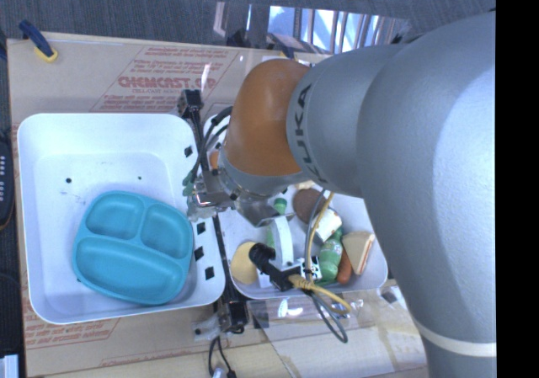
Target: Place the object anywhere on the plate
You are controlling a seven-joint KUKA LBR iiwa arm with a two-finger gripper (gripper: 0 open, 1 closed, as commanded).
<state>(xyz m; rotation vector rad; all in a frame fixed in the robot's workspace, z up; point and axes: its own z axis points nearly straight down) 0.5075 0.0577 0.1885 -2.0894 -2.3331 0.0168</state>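
Counting one blue plate (135,246) in the left bin (42,149); my end effector (278,218) reaches into the right bin (376,274), and I cannot tell how open it is.

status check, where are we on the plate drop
Arm down over right bin, hold unconfirmed. Blue plate in left bin. Toy food cluttered under wrist.

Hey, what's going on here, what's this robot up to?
A grey and orange arm reaches in from the right, its wrist low over the right bin. That bin holds a jumble of small food-like pieces, among them a tan wedge and a round yellow piece. The blue divided plate sits in the left bin, with no object on it yet.
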